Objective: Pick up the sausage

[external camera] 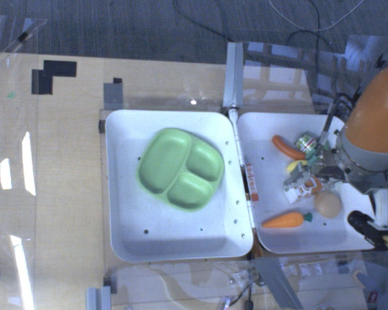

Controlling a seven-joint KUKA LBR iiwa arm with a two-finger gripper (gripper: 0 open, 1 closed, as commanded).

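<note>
Small smooth sausage [288, 146] lying up-left of the egg [327, 205] looks light and slippery, best pinched mid-length; gripper [323, 168] state unclear

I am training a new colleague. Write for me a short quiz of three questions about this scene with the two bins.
1. True or false: the green divided plate lies in the same bin as the sausage.
2. Which object lies nearest the front wall of the right bin? A) sausage B) carrot C) green divided plate
3. Fill in: the round beige object lies just to the ____ of the carrot's green tip in the camera view.

Key: 1 false, the plate is in the left bin and the sausage in the right bin. 2 B. 3 right.
</note>
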